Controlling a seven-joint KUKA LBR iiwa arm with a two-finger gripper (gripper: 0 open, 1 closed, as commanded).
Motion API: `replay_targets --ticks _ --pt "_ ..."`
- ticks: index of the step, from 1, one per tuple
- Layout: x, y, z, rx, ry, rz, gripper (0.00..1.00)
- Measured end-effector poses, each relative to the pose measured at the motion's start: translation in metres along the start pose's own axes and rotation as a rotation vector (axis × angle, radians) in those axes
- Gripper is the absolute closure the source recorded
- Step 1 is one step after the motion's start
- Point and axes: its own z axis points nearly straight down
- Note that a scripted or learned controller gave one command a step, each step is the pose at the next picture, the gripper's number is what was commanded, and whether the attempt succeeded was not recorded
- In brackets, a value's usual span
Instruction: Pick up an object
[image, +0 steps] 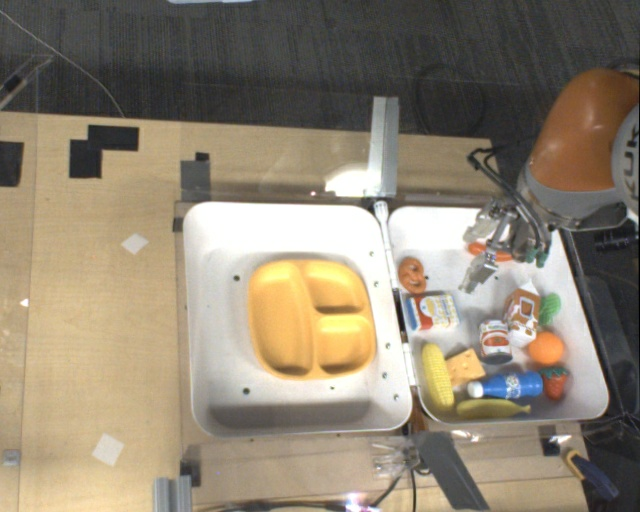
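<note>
My gripper (482, 272) hangs over the upper part of the right bin (590, 330), above a bare patch of its floor. Just left of it lies a small orange pumpkin-shaped toy (411, 271). A red and white box (430, 311) lies below and to the left. Toward the bin's front are a small can (495, 340), a brown and white carton (522, 308) and an orange (546, 348). I see nothing held in the gripper.
The right bin's front holds a corn cob (436, 372), a cheese wedge (464, 366), a blue bottle (505, 386), a banana (492, 407) and a strawberry (556, 381). A yellow compartment tray (308, 316) lies in the left bin (215, 300). A metal post (384, 150) stands behind the bins.
</note>
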Motion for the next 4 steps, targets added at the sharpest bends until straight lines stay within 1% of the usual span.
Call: replay_targets --ticks 1,2,3,4 --pt "0.001 0.025 0.077 -0.002 -0.006 0.435 0.00" --pt "-0.036 0.023 0.088 -0.003 0.002 0.545 0.00" --pt "-0.004 0.002 -0.024 -0.003 -0.011 0.453 0.00" --pt "-0.027 -0.016 -0.059 0.001 -0.002 0.700 0.00"
